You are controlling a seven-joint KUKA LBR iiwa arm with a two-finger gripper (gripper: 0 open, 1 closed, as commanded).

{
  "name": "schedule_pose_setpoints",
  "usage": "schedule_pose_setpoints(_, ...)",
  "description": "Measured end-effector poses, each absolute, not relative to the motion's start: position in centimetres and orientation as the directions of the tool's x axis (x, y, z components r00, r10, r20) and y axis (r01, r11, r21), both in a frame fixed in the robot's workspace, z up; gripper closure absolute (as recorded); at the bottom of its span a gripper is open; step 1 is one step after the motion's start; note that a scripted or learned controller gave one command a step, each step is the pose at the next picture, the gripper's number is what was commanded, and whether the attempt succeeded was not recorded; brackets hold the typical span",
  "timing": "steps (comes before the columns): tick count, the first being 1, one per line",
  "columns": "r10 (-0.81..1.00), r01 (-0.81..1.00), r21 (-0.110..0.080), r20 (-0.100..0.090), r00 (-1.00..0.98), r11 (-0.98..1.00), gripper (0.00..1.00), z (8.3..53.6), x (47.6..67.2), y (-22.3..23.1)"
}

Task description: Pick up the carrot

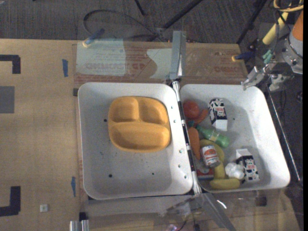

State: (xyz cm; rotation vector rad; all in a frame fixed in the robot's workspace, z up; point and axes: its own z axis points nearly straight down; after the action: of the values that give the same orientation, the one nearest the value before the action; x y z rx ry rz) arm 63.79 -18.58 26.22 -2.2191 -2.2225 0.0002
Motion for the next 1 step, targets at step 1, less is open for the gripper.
schedule_pose_setpoints(1, 0.980, 0.979, 0.028, -0.009, -0.200, 0.200, 0.00, 11.60, 66.25, -16.06)
